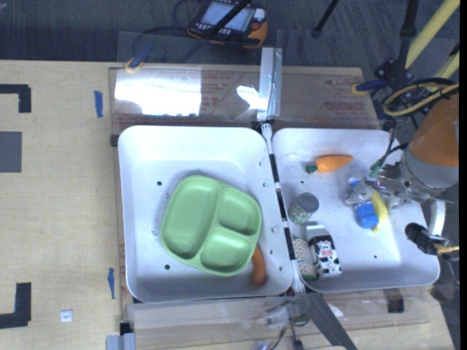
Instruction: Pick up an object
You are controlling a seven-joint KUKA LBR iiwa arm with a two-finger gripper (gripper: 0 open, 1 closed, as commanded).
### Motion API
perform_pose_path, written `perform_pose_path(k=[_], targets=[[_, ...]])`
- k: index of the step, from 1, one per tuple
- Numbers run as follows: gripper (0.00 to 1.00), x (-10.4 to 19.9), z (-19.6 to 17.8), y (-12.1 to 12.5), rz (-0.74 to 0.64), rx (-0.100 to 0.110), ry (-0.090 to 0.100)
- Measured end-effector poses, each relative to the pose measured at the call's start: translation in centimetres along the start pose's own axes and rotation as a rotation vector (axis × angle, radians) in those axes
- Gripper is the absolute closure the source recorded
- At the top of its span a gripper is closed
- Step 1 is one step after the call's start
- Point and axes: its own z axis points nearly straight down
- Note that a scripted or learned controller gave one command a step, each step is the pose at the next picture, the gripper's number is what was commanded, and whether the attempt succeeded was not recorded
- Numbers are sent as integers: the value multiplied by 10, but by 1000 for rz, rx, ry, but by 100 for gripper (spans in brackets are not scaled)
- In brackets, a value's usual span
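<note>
On my feed I take the left bin (131, 195) as my marker. It sits on a pale wooden bench (58, 217), with the right bin (379, 254) touching its right rim. Behind it a clear plastic sheet (168, 93) glares white, and an upright metal bracket (270, 79) stands at its back right corner. Farther back lies a black and orange handheld controller (226, 19). Left of it I see blue tape (98, 103) and black corner marks (20, 97). Far to its right, yellow cables (408, 97) coil.
</note>
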Motion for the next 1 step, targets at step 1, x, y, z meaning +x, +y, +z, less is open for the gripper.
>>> perform_pose_path(k=[1], targets=[[100, 0, -10, 1, 1, -3, -1]])
